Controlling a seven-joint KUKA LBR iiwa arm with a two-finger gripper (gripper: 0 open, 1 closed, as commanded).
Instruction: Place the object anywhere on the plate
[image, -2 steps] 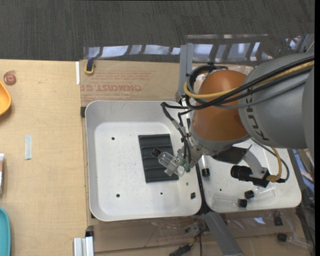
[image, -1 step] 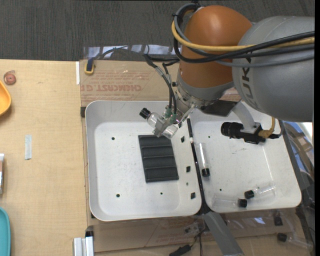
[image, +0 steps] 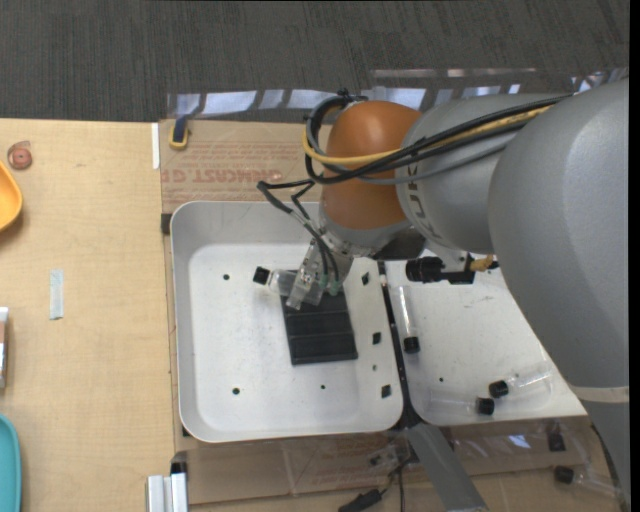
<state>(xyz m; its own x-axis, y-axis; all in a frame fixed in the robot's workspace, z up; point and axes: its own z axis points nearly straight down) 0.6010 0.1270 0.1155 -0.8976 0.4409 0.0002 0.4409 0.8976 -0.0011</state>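
1. The surface (image: 80, 330) is light wood on the left, with brown cardboard (image: 235, 170) under two white bins. Dark grey carpet (image: 200, 50) runs along the top.
2. The left bin (image: 200, 400) holds a flat black plate (image: 322, 335) near its middle. The right bin (image: 500, 340) sits just beside it.
3. The cardboard has faded red letters, seen backwards. They are too faint to read.
4. The grey arm (image: 540, 200) comes in from the right, with an orange band (image: 365, 160) and yellow and black cables.
5. The hand (image: 310, 285) hangs over the left bin, right at the top edge of the black plate. It is blurry, and I cannot tell if it is open or closed.
6. A small clear thing with a black cap (image: 268, 278) shows just left of the hand, near the plate's top corner. I cannot tell if the hand touches it.
7. Another clear tube with black ends (image: 515, 387) lies in the right bin, well apart from the plate.
8. An orange bowl edge (image: 8, 205) peeks in at far left.
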